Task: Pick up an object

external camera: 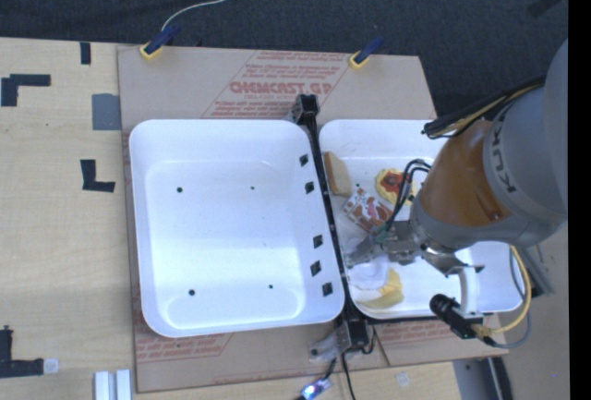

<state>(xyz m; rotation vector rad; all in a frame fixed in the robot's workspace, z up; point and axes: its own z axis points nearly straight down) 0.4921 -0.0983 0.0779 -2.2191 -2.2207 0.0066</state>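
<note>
My gripper [367,248] is low in the right bin [365,138], near its left wall, under the grey arm with the orange band [462,186]. Just above the gripper lies a red-and-white patterned object [367,210]. A white crumpled item [367,274] and a yellow piece [392,288] lie just below it. A tan wedge [337,175] rests against the bin's left wall, and a red-and-yellow object [390,182] sits farther right, partly hidden by the arm. I cannot make out anything held in the gripper.
The left bin [148,204] stands beside the right one, joined by a black divider with clips [319,204]. The arm covers the right bin's right half. Both bins sit on a cardboard sheet [277,84] on the wooden bench.
</note>
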